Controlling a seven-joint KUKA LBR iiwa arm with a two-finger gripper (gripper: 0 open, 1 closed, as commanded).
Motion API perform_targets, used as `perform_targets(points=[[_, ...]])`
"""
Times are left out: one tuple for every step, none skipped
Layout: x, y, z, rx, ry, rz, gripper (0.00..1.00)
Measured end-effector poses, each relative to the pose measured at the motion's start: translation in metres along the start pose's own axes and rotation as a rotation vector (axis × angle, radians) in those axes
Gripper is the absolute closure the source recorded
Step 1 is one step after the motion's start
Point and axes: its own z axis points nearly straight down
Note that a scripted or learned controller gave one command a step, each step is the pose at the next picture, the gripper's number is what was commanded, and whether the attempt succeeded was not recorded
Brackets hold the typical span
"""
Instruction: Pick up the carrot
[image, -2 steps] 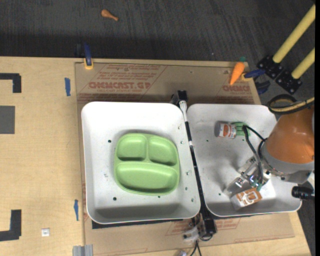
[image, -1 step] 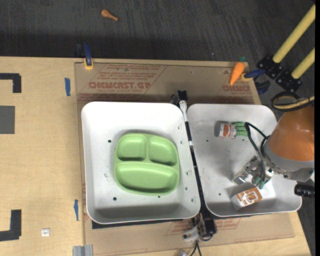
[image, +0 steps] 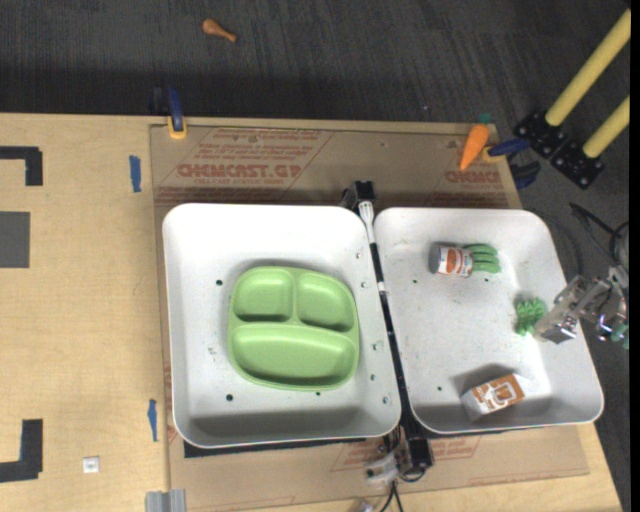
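Observation:
The carrot (image: 473, 146) is small and orange with a green top. It lies outside both bins, on the cardboard behind the right bin's far edge, next to a blue clamp. My gripper (image: 562, 322) is low at the right bin's right rim, far in front of the carrot. A small green leafy item (image: 529, 314) lies just left of the gripper's tip, and I cannot tell whether the two touch.
The right bin (image: 430, 330) holds a small can (image: 452, 261) beside a green piece (image: 483, 259) and an orange-and-white box (image: 495, 393). A green divided plate (image: 295, 325) sits in the left bin (image: 190, 300). Yellow poles (image: 598, 62) stand at the back right.

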Motion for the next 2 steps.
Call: perform_targets(points=[[0.039,0.059,-0.017,-0.001,0.002,-0.082,1.0],[0.001,0.003,-0.136,0.0,-0.002,-0.155,1.0]])
